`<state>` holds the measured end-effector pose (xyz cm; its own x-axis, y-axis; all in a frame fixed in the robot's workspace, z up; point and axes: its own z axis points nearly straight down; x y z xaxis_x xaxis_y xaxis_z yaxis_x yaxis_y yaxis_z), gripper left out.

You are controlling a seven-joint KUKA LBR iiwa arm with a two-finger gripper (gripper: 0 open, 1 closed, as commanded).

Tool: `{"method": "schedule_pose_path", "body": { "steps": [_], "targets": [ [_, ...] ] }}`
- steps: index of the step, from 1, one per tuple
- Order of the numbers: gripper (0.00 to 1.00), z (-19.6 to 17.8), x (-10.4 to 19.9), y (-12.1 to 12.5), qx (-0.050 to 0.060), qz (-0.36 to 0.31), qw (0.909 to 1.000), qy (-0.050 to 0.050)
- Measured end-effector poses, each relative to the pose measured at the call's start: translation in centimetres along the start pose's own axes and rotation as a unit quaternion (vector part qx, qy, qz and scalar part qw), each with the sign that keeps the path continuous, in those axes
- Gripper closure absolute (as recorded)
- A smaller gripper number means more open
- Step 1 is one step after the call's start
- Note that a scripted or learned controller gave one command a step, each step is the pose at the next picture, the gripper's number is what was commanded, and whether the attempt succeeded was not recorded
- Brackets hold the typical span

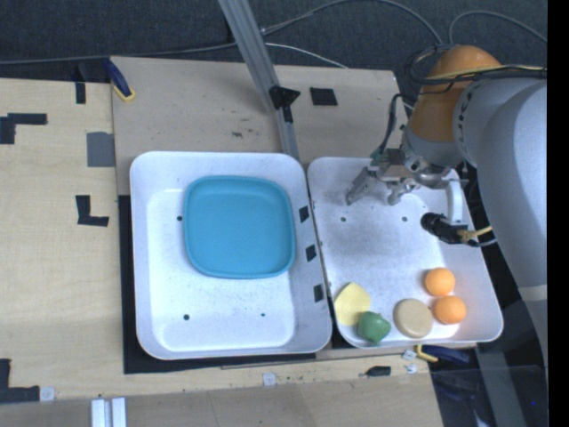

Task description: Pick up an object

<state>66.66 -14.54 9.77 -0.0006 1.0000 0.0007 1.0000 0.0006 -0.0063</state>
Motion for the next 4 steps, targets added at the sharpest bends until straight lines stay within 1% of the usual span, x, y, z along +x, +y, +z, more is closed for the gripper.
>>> {"method": "schedule_pose_path", "body": {
  "steps": [1, 2, 3, 4],
  "targets": [
    [1.00, -1.4, 0.0, 0.2, -0.003, 0.000, 1.0000, 0.000],
    [1.00, -6.8, -0.7, -0.4, -0.005, 0.000, 1.0000, -0.001],
    [1.00, -11.3, -1.4, -0.2, -0.005, 0.000, 1.0000, -0.001],
    [1.00, -17.2, -0.6, 0.2, -0.006, 0.000, 1.0000, -0.001]
  ]
}}
